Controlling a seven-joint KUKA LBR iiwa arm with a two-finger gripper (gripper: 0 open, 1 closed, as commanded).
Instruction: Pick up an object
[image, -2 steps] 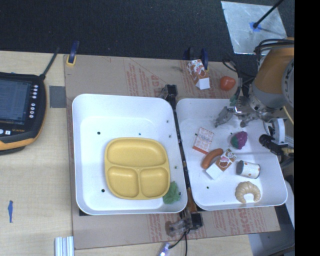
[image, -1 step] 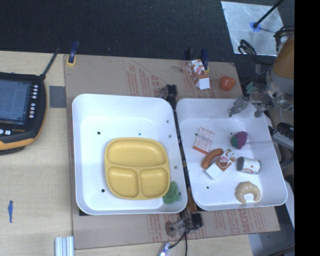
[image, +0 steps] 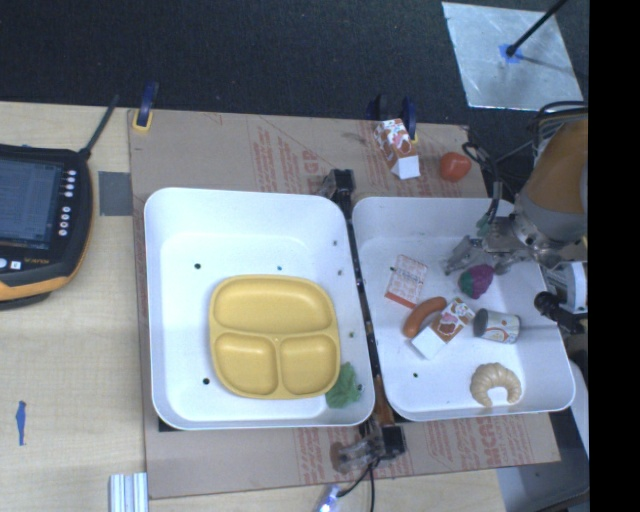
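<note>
The gripper (image: 478, 258) reaches into the right bin (image: 400, 400) from the right, its fingers spread open above a purple object (image: 480, 281) that sits just below them; whether they touch it I cannot tell, and nothing is clamped between them. Close by lie a sausage (image: 424, 316), a small carton (image: 443, 329) and a croissant (image: 496, 384). The left bin (image: 180, 215) carries a yellow divided plate (image: 274, 335).

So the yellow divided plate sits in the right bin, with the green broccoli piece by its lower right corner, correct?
Not quite: the camera view shows the yellow divided plate in the left bin, not the right one. The green broccoli piece does lie by its lower right corner.
</note>
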